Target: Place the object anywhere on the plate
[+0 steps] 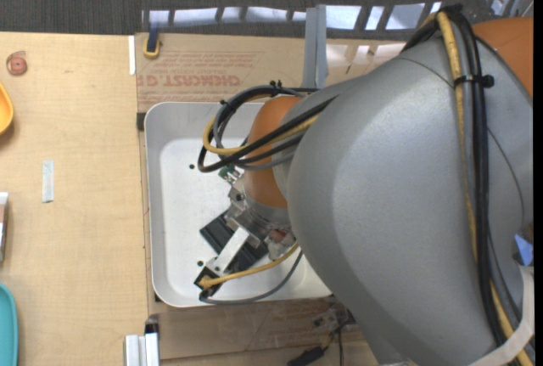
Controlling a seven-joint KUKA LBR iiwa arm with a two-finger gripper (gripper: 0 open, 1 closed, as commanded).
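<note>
The big grey arm (399,186) reaches in from the right and covers much of the white bin (170,186). Its orange-banded wrist (271,143) points down into the bin. The gripper (242,218) hangs low over the bin floor, near the bin's front middle. The wrist and cables hide what lies beneath the gripper. The arm's bulk hides the bin's right part.
A wooden bench top (76,143) lies to the left of the bin. It carries a small red disc (15,63), a grey strip (47,182), an orange thing (4,114) at the left edge and a teal thing (7,326) at the lower left. Cardboard (221,71) lies behind the bin.
</note>
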